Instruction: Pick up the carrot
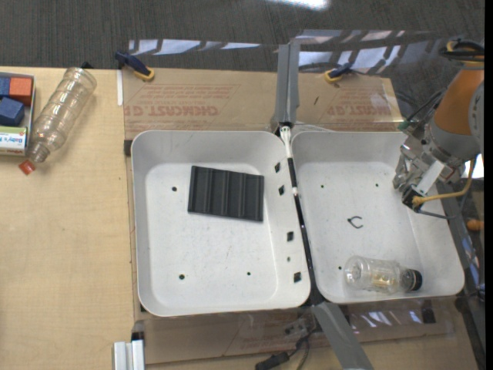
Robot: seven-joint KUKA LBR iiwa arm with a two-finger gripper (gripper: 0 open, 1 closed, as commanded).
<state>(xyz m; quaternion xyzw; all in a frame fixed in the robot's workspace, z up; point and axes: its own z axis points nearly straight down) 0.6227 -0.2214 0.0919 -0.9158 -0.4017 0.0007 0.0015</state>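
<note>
At frame centre-left, we saw the left bin [142, 230] holding a dark ribbed mat [226, 193]; the right bin [443, 280] held a clear jar [379, 275]. Gripper [414, 185] hovered at right; we cannot tell its grip, nor find any carrot.

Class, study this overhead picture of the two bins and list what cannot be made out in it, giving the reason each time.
1. The end effector, in the camera view: too small and cluttered by cables to tell how it is set.
2. The arm: cut off by the right edge.
3. The small jar in the right bin: its contents blur behind clear glare.
4. The small dark mark: too small to identify.
5. The carrot: nothing here reads clearly as one.
</note>
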